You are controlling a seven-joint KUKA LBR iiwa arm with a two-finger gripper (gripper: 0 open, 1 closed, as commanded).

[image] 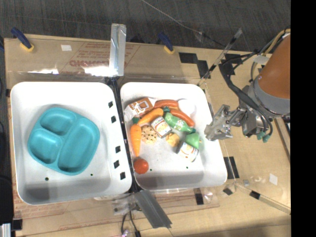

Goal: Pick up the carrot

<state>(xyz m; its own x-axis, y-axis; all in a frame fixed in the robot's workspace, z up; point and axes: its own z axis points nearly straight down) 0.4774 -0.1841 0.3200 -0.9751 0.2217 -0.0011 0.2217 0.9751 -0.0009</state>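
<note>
Currently my gripper [213,131] hangs off the right bin's [210,169] right edge; jaw state I can't tell. Carrot [135,139] lies along the left wall, tomato [140,166] at its tip. Risk: wall and clutter blocking a clean grasp.

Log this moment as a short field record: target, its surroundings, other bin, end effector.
target: carrot, lying along the left wall of the right bin
beside it: tomato just below its tip, cookie to its right
left bin: holds a teal divided plate
end effector: outside the right bin's right rim, holding nothing
</note>
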